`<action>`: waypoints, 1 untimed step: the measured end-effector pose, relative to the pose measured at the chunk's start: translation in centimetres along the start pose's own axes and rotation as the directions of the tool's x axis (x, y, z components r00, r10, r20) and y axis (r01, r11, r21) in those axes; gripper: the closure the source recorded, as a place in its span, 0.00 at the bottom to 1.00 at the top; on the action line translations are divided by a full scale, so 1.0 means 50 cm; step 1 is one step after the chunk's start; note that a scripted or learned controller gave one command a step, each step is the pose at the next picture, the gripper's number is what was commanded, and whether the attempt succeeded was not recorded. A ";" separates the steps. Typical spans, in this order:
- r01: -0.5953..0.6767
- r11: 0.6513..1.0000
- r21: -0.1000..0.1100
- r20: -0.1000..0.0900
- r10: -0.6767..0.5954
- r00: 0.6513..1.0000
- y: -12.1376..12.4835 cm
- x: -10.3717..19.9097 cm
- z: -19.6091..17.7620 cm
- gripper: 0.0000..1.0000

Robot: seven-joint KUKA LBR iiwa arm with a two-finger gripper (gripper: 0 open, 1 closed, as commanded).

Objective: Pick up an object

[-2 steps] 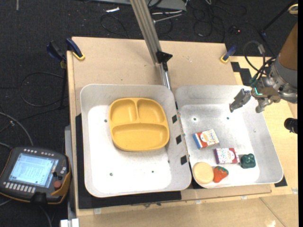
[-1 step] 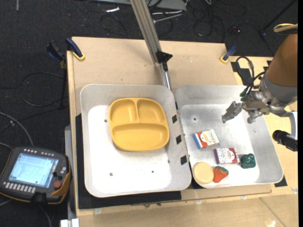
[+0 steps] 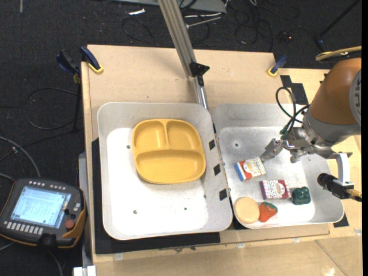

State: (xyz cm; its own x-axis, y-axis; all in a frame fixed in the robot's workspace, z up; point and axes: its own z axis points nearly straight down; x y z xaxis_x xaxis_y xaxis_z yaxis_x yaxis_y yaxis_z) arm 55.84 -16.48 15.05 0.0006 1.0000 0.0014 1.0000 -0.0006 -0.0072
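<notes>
**Robot gripper above toy food in the right bin**

A smooth yellow plastic divided plate sits in the left bin. The right bin holds a small carton, a purple box, a green lump, a round cream disc and a red strawberry. The gripper hovers beside the carton, fingers spread, holding nothing.

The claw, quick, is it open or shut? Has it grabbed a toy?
Claw: open, holding nothing. It hovers in the right bin, just up and right of the small red and white carton.
</notes>
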 end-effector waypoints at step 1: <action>0.000 1.000 -0.011 0.000 0.000 1.000 0.005 0.001 0.098 0.00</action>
State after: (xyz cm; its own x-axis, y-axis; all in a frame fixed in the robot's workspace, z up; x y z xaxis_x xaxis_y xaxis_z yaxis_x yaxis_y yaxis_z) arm 56.04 -16.42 10.15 0.0010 1.0000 0.0014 1.0000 -0.0010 0.0038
